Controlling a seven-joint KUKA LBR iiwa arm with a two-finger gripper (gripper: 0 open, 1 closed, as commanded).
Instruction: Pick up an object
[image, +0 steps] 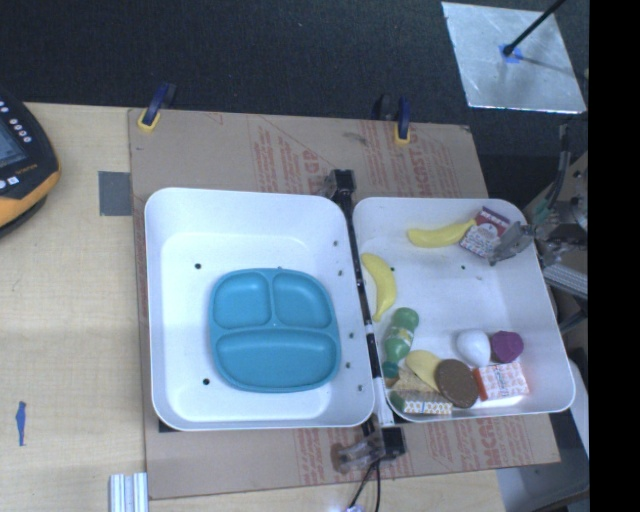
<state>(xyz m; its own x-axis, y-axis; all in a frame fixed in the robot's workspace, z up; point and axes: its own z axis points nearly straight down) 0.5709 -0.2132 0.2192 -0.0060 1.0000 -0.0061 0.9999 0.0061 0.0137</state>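
The right bin (545, 300) holds several toy foods. A yellow banana (438, 235) lies at its far side beside a small red-and-white carton (484, 232). A second banana (380, 284) rests along the left wall above a green bottle (400, 333). Near the front lie a white egg (473, 347), a purple piece (507, 345), a brown disc (457, 382) and a red-and-white box (502, 380). My gripper (513, 243) reaches in at the bin's far right corner, right next to the small carton. Whether it touches the carton is unclear.
The left bin (165, 300) carries a blue divided plate (272, 328). Both bins sit on brown cardboard (250, 150) clamped to the bench. A yellow-and-black device (18, 160) lies at the far left edge.
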